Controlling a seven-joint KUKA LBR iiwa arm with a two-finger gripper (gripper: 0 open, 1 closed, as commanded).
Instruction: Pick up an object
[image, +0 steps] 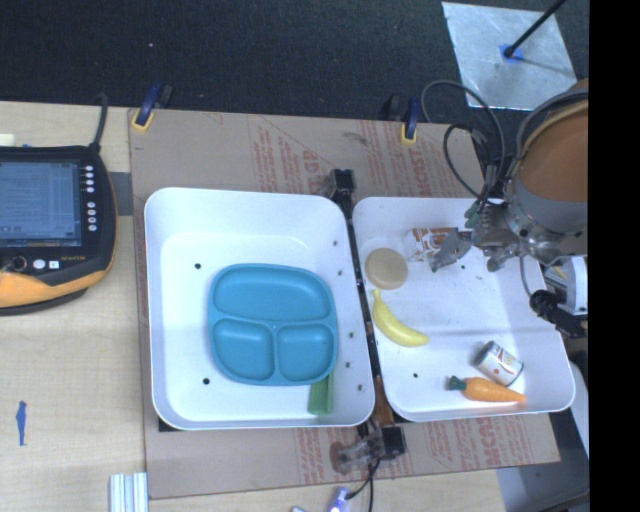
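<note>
In the right bin lie a yellow banana, a round beige disc, a small silver can on its side, an orange carrot and a small brown-and-white packet. My gripper hangs over the back of this bin, just right of the packet. It is open, and nothing sits between its fingers. The left fingertip is close to the packet's lower right corner.
The left bin holds a blue divided plate and a green item at its front right. A tablet-like pendant lies on the bench at far left. Cables loop above the arm's wrist.
</note>
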